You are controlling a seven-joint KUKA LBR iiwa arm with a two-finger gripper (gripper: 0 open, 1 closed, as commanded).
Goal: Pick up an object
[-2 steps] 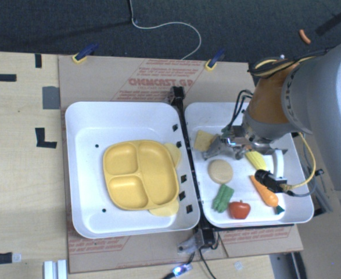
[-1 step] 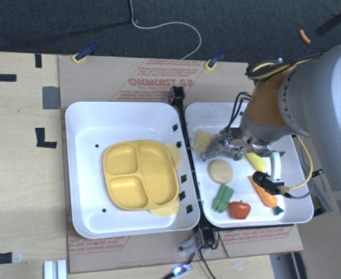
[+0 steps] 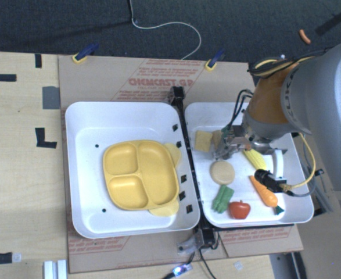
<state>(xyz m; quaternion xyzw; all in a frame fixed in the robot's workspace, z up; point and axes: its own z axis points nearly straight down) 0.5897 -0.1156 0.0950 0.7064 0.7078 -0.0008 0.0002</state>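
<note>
Camera view, from above at a slant: two shallow white bins sit side by side on a cardboard-covered bench. The left bin (image 3: 77, 156) holds a yellow divided tray (image 3: 140, 174). The right bin (image 3: 295, 214) holds small toy foods: a pale yellow cheese-like block (image 3: 203, 140) near the dividing wall, a round beige disc (image 3: 222, 171), a green vegetable piece (image 3: 222, 198), a red tomato (image 3: 239, 210), an orange carrot (image 3: 265, 193) and a yellow corn cob (image 3: 255, 158).

My arm (image 3: 301, 95) reaches in from the right, and my claw (image 3: 223, 147) is low in the right bin, between the cheese-like block and the disc, close to both. I cannot tell how the claw is set, and nothing visibly sits in it.

As I judge it, the pick is not done: every item lies on the bin floor. Grasping and lifting are left.
</note>
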